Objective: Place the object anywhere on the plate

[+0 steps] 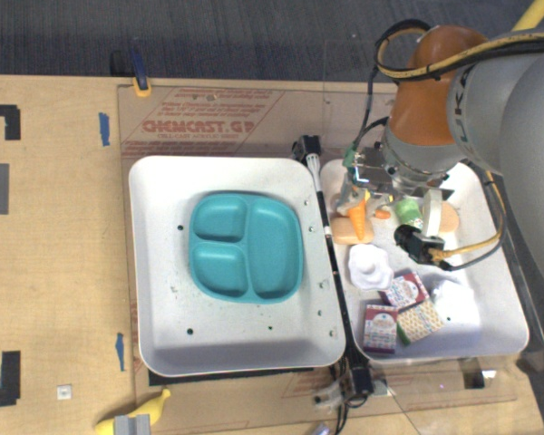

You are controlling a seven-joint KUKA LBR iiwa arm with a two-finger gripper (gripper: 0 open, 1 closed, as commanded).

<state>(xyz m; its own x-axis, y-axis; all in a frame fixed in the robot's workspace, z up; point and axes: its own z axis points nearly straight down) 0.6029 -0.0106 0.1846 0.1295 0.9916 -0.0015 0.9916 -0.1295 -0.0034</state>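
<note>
Tool (381, 208) low over carrot (356, 219), right of plate (247, 246); can't tell grip state. Risk: crowded toys, could snag neighbour or miss carrot.

Plate (247, 246) in left bin (154, 270)
</note>
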